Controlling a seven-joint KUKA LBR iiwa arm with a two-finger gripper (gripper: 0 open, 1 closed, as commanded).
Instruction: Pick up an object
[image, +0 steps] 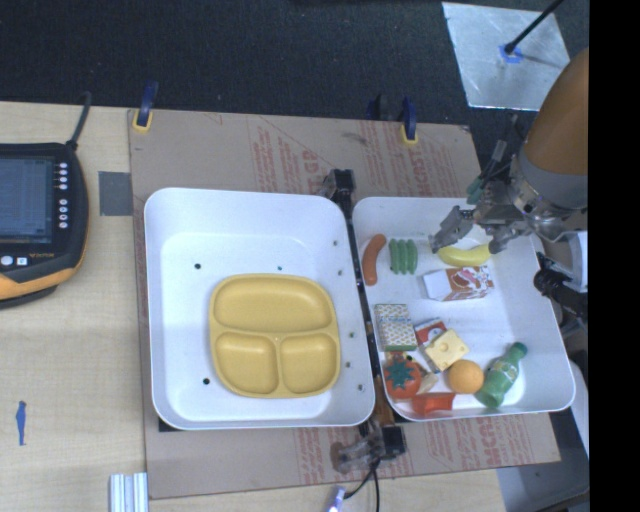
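While pincer (468, 232) hovers spread just above banana (464, 255) | right bin (545, 320) | descend centred, close across its narrow width.

One fixed camera looks down at a slant from above the bench (80, 420), far enough back to take in both white bins: the left bin (170, 300) and the right bin (530, 330). The arm (560, 130) enters from the frame's right edge.
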